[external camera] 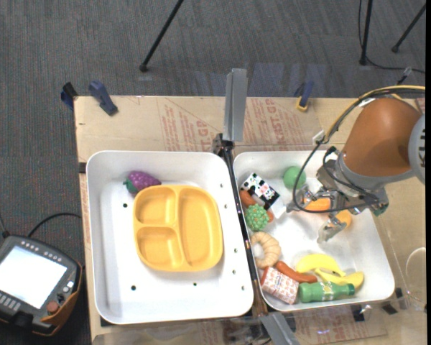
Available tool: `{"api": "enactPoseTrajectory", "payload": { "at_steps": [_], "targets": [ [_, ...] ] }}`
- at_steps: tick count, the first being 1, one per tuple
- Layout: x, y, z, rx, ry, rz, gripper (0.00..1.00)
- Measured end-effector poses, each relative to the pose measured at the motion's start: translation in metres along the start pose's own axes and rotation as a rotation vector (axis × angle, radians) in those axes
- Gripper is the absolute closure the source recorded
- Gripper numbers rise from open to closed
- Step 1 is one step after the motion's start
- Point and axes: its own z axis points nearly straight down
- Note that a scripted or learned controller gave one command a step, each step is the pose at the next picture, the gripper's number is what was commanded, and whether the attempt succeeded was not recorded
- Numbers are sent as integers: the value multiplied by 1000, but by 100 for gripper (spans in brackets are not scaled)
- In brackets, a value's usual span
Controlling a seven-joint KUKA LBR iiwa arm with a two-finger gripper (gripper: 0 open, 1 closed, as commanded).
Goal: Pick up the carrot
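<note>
Where the arm reaches in over the right bin, its gripper hangs low above the bin's upper middle, and an orange piece, which looks to be the carrot, lies across between the fingers. The fingers seem closed on it (the wrist above hides part of the grasp, so the contact is not wholly plain). Just beside the gripper, toward the bin's far wall, sits a green ball.

Along the same bin's left side there is a black-and-white patterned block, a knobbly green vegetable below it, and a pale croissant-like pastry lower still. Near the front wall lie a red sausage, a pink box, a green bottle and a yellow banana, crowded together.

In the left bin a yellow divided plate rests flat, with a purple bunch of grapes touching its far-left corner.
</note>
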Motion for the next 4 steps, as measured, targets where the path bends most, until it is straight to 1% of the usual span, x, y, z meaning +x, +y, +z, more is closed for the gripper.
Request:
{"api": "enactPoseTrajectory", "payload": {
  "at_steps": [1, 2, 3, 4],
  "targets": [
    [-2, 1, -11, 1, -5, -1, 100],
    [30, 19, -143, 14, -8, -140, 100],
    [37, 114, -100, -6, 5, -111, 100],
    [53, 45, -231, 13, -5, -148, 100]
  ]
}}
